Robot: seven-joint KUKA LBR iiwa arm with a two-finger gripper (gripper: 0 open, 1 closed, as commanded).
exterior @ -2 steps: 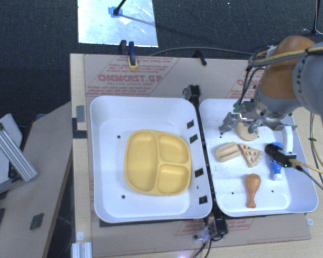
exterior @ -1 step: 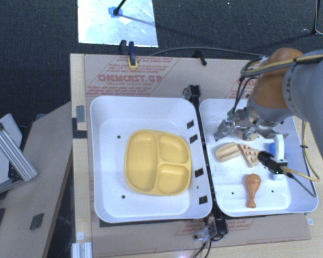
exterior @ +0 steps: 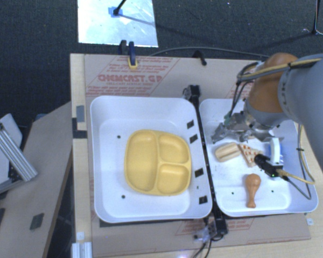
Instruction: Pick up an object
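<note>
In the right bin (exterior: 296,200), a tan bread roll (exterior: 227,152) lies at the left, with a pizza-slice toy (exterior: 251,155) touching its right end. A brown drumstick (exterior: 252,188) rests nearer the front. My gripper (exterior: 230,137) hangs just behind the roll, pointing down and to the left. It is open, with one finger tip near the roll's left end and the other by the roll's right end, and nothing sits between them. The grey arm and its orange band (exterior: 269,93) cover the bin's back right part.
The left bin (exterior: 105,144) holds a yellow divided plate (exterior: 157,162). A black divider (exterior: 200,149) runs between the two bins. A small black-and-white unit (exterior: 270,160) with a yellow cable hangs from the arm over the right bin.
</note>
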